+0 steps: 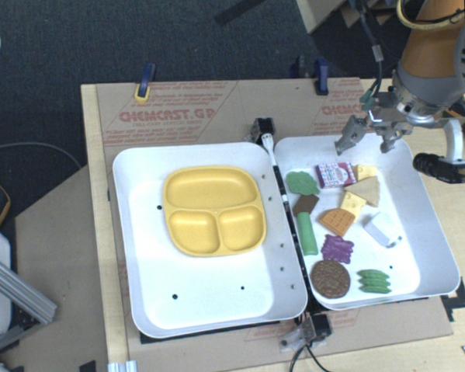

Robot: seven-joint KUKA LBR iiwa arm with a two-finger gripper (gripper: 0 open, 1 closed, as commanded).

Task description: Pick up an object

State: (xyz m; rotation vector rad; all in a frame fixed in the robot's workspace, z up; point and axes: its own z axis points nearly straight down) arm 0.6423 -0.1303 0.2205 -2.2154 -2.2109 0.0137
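I can read "CHEMCAST GP" in red on the brown protective sheet under the bins, repeated partway on the rt side. Blue clamps pin the sheet at the top edge. The small purple packet has print on it, too small for me to read.

Gripper hangs over the top edge of the rt bin, fingers spread wide, nothing between them, touching nothing I can make out. The packet sits just below it, apart.

Left bin holds one yellow divided tray, 3 compartments, all bare.

Rt bin holds the pickable stuff, clustered toward its left and middle: green leaf piece, brown block, green stick, orange cracker, yellow cheese wedges, white block, purple grape-like bunch, brown round patty, green pea pods. Most lie near or touching neighbours.
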